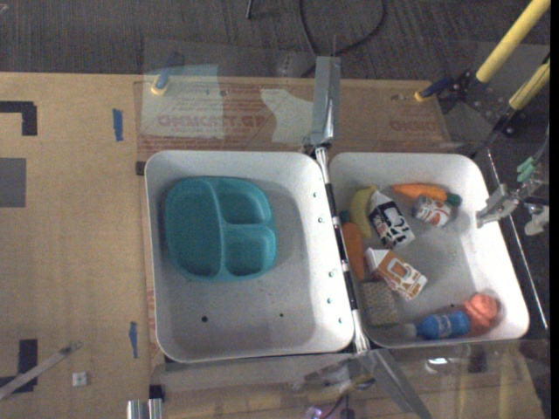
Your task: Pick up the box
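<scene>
Box (pixel 399 274): you find it in the right bin (pixel 502 260), about mid-floor, lying flat and skewed. It is an orange-and-white carton with sharp corners, and its print is too blurry to read. Its lower left corner sits just beside a brown, rough-looking square pad (pixel 379 302); you can't tell if they touch.

Gripper state: you can't tell from this view.

Hard to make out:
- A black-and-white carton (pixel 390 219) stands tilted above the box, label unreadable.
- A small can (pixel 432 211) lies on its side with a washed-out label, just under a carrot (pixel 421 192).
- A yellow banana (pixel 362 204) is partly covered by the black-and-white carton.
- A long orange thing (pixel 352 247) hugs the bin's left wall; shape unclear.
- A blue bottle (pixel 443 326) lies near the front wall, and its clear neck is barely visible.
- A reddish round blob (pixel 481 309) beside it glares out.

The left bin (pixel 175 321) is smooth white plastic and holds a teal divided plate (pixel 220 227) with rounded corners and three compartments. A metal clamp (pixel 500 204) sits on the right bin's rim, cut by shadow.
</scene>
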